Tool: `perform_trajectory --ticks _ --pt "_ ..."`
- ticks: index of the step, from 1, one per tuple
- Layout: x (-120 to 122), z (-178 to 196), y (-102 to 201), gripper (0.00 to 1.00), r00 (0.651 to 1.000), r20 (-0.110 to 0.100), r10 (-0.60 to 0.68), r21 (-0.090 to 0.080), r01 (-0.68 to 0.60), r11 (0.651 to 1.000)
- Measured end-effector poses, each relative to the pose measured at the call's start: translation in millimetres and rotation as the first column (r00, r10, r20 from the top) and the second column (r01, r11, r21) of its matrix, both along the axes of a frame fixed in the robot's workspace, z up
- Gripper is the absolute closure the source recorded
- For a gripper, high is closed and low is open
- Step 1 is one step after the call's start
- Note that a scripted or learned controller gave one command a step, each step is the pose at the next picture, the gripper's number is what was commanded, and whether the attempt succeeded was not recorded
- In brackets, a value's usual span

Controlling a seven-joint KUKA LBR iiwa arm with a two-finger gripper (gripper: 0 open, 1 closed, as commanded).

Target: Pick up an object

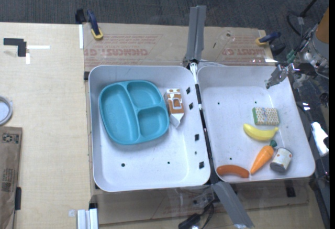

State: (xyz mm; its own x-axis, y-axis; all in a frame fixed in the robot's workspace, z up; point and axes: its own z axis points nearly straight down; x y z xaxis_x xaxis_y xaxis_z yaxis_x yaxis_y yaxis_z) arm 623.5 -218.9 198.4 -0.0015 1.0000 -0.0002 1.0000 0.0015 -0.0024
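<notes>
Camera view, read left to right. Far left on the bench: a roll of tape [2,111] at the edge and a brown cardboard piece [9,167] with a recycling mark printed on it. Behind the bins lies a cardboard sheet [125,44] with red lettering, seen upside down; it looks like "CHEMC…", the rest not legible.

Left bin [104,170]: a blue divided plate [134,111], three compartments. Just beside its right edge, a small orange-and-white carton [175,105] with a printed face too small to read.

Right bin [225,118]: a red sausage-shaped piece [233,171] near the front wall, a green-and-white sponge block [266,116], a banana [260,132] just below the sponge, a carrot [263,157] below that, and a small tilted cup [281,160] touching or nearly touching the carrot top.

Gripper [273,79] sits over the right bin's far right corner, well apart from the objects; nothing is held. Its state cannot be told.

Handling judgement: all candidates look light, likely toy food in smooth plastic, so slippery. The banana lies clear of its neighbours; take it across the middle, narrow way. The sponge would give under pressure and be forgiving. Carrot and cup are crowded together, so riskier.
</notes>
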Motion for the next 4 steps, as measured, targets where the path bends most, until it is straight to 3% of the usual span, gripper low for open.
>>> perform_trajectory --ticks 1,2,3,4 --pt "35.7 -72.7 3.1 0.00 0.996 0.002 0.091 -0.002 -0.091 0.996" --pt "-37.0 -106.9 6.7 0.00 0.974 0.004 0.227 0.006 -0.227 0.974" --pt "-34.7 -96.1 8.4 1.00 0.974 0.008 0.227 0.007 -0.227 0.974" --pt "11.6 11.6 41.3 1.00 0.981 0.004 0.192 -0.002 -0.192 0.981"
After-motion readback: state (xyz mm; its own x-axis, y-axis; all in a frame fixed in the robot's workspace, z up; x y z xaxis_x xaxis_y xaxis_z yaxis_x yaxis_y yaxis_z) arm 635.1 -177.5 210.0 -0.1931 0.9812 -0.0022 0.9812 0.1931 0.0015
